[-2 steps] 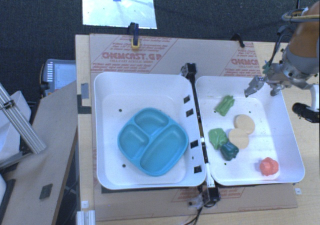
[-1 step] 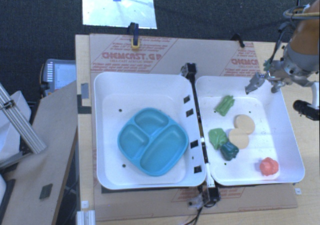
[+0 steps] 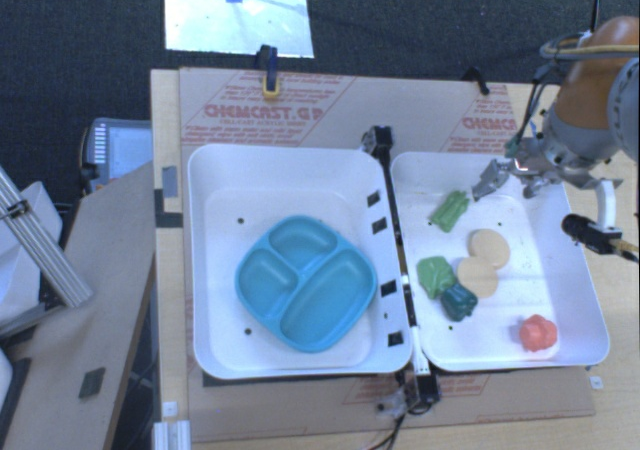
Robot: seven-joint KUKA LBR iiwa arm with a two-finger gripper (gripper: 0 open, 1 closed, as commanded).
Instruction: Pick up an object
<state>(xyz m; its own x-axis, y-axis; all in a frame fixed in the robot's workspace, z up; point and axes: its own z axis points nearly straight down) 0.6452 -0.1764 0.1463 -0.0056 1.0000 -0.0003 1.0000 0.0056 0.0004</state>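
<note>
Arm: grey with an orange band, over the far right corner of the right bin [image 3: 585,268].
Gripper [image 3: 508,178]: above the far part of the right bin, just beyond the green block [image 3: 450,210]; nothing between its fingers; whether they stand apart or together cannot be told.
Green block: far part of the right bin, tilted.
Tan discs [image 3: 484,261]: two, overlapping, mid right bin.
Green lump [image 3: 434,275]: left of the discs, touching the dark teal piece [image 3: 459,301].
Red toy [image 3: 538,334]: near right corner of the right bin.
Blue plate [image 3: 306,282]: in the bin left of the right bin [image 3: 215,268].
</note>
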